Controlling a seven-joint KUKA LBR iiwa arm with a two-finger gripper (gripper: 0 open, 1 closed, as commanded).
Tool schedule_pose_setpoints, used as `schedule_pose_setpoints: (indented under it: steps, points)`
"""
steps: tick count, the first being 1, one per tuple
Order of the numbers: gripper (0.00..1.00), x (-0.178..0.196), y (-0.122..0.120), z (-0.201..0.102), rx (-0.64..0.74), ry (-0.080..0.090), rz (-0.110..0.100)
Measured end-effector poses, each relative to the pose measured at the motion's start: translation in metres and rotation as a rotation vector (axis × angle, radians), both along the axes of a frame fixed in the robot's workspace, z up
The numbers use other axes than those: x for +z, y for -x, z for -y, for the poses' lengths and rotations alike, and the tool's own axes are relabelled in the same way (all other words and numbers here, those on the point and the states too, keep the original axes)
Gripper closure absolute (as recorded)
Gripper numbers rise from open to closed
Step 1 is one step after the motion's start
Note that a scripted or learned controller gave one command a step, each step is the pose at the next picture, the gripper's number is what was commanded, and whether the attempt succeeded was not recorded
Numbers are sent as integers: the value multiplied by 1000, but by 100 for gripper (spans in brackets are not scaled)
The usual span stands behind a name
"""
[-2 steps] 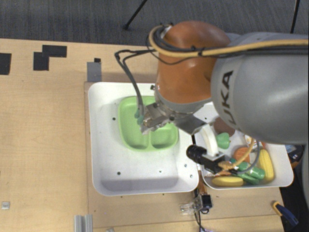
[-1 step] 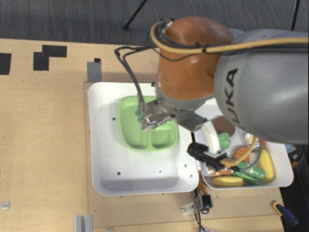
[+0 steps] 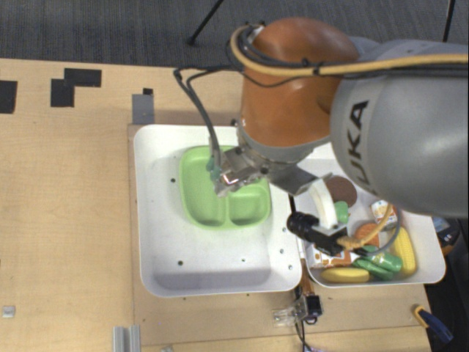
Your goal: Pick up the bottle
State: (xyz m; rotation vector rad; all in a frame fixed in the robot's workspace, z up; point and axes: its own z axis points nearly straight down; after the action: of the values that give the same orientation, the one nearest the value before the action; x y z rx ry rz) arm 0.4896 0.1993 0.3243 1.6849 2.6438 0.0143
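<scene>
My gripper (image 3: pixel 229 179) hangs low over a green two-compartment tray (image 3: pixel 204 196) in the left bin (image 3: pixel 157 196), at the tray's right half. The big orange and grey wrist covers most of it from above. The right bin (image 3: pixel 432 266) holds a heap of small things: a yellow banana-like piece (image 3: pixel 404 251), a green piece (image 3: pixel 385 265), a brown disc (image 3: pixel 341 191) and an orange and white item (image 3: pixel 370 229). The arm hides part of that heap, and I cannot tell which piece is the bottle.
The arm's body spans the gap between both bins and covers the right bin's far half. A grey bracket (image 3: pixel 143 108) stands at the left bin's far corner. A small clip (image 3: pixel 300 312) lies on the bench in front of the bins.
</scene>
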Motion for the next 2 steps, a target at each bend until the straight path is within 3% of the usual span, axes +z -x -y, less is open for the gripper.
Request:
schedule_pose_setpoints:
  steps: [1, 2]
  points:
    - [100, 11, -1, -1, 6, -1, 3]
    - [100, -2, 3, 33, -39, 3, -8]
